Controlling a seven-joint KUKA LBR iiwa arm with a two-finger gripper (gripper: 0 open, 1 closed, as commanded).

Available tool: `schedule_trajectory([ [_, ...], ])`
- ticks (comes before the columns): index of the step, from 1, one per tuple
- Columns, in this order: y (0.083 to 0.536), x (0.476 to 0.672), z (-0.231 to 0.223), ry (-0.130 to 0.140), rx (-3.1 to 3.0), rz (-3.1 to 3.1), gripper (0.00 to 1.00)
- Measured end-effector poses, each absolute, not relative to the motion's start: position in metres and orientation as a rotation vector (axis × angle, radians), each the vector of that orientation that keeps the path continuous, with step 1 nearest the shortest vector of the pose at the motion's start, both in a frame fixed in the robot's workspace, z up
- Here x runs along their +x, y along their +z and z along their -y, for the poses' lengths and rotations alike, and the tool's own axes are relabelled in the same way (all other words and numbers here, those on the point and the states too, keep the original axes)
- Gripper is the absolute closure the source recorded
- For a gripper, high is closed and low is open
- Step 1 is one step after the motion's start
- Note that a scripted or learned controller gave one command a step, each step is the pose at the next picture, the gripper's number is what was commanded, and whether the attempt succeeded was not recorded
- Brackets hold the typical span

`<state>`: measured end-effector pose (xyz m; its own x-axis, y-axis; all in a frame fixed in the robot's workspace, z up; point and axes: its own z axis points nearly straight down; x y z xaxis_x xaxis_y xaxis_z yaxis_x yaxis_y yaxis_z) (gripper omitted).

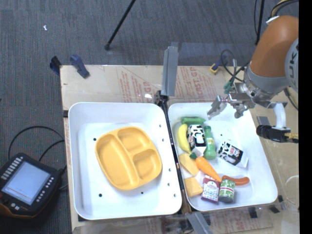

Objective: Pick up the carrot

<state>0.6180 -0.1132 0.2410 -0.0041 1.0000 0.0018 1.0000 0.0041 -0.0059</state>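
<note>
Camera view: carrot [208, 168] lay in the right bin [261, 150], long axis diagonal, green-topped end up-left by the green bottle [209, 144], tip down-right. Gripper [227, 107] hung over the bin's far edge, well apart from it, fingers spread, grasping nothing.

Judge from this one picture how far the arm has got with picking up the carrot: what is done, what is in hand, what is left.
Done: nothing of the pick itself; the carrot lies in the right bin among the other toy foods, beside the green bottle. In hand: the gripper hangs open over the bin's far edge, holding nothing. Left: move across to the carrot, come down, close on it and lift.
</note>
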Motion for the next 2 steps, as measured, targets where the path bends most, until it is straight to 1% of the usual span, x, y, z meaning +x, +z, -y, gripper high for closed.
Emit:
schedule_trajectory([
  [1, 0.12, 0.58, 0.088, 0.0, -1.949, 2.462, 0.0],
  [2, 0.087, 0.477, 0.088, -0.002, -1.923, 2.484, 0.0],
])
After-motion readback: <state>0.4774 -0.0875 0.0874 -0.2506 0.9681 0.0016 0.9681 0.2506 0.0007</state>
